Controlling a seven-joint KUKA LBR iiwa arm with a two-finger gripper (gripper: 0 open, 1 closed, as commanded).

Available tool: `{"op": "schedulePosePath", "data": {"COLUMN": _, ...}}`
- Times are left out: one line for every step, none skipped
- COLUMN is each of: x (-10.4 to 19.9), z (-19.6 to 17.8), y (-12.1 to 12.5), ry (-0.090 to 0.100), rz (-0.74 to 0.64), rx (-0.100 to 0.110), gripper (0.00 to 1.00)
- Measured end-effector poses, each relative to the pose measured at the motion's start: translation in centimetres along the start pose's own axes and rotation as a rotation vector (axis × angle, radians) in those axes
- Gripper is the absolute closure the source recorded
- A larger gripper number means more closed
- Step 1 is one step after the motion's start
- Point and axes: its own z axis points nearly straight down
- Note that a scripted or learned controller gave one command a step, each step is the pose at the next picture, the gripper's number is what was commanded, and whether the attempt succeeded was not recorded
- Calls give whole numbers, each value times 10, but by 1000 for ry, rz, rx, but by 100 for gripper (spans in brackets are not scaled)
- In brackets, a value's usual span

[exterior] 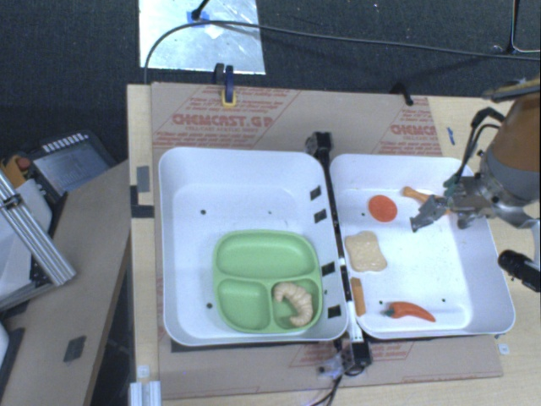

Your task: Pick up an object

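While the gripper hangs over the right bin, beside the red disc, this looks like the approach step. Its fingers seem apart and empty, though the view is coarse. Next: centre over the disc, descend, close.

Two white bins, one green tray, one croissant, four food items opposite

The arm is cut off by the right edge beside the right bin; its claw hides the bin floor beneath.
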Motion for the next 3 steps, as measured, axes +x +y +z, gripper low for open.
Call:
{"op": "schedulePosePath", "data": {"x": 0, "z": -7, "y": 3, "ry": -3, "rz": -3, "rx": -13, "gripper": 0}}
{"op": "schedulePosePath", "data": {"x": -5, "z": 53, "y": 0, "ry": -1, "rz": -1, "rx": -9, "gripper": 0}}
{"op": "schedulePosePath", "data": {"x": -3, "z": 115, "y": -1, "ry": -1, "rz": -1, "rx": -10, "gripper": 0}}
